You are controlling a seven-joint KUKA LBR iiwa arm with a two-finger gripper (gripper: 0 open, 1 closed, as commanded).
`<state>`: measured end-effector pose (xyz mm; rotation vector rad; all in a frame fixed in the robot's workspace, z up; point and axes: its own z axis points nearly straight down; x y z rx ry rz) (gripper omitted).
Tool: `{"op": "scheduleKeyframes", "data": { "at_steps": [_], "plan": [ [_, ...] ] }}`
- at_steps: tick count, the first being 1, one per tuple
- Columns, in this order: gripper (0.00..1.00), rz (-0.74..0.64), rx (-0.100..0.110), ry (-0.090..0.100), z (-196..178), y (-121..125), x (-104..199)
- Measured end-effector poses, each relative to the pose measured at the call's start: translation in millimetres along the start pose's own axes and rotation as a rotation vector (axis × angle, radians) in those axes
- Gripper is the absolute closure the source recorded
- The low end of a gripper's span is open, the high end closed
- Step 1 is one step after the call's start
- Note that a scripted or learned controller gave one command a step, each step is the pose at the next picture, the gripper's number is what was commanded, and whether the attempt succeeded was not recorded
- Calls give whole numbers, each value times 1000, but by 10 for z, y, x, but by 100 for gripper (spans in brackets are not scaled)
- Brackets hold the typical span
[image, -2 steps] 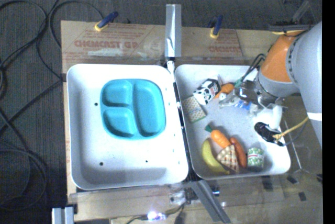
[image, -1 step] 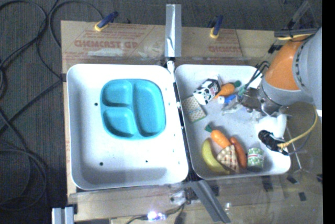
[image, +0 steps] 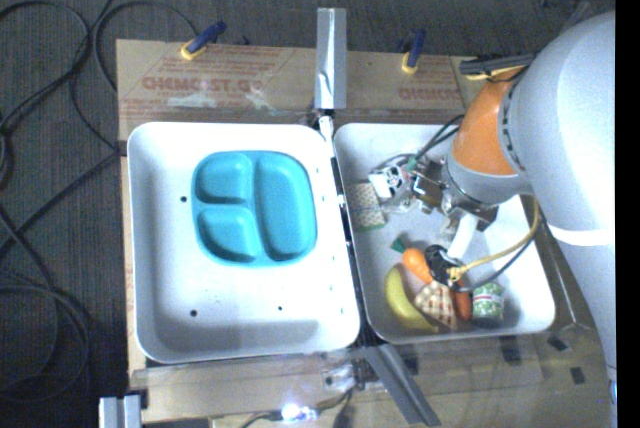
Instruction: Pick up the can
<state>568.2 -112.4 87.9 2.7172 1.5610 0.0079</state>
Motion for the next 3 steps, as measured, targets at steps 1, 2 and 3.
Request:
{"op": "scheduleKeyframes", "data": {
  "at_steps": [1,2,3],
  "plan": [
    [0,8,18,-7,-57,684,-489],
    [0,14,-1,-2,5,390,-607],
    [100,6,13,3,-44,357,-548]
  ]
}}
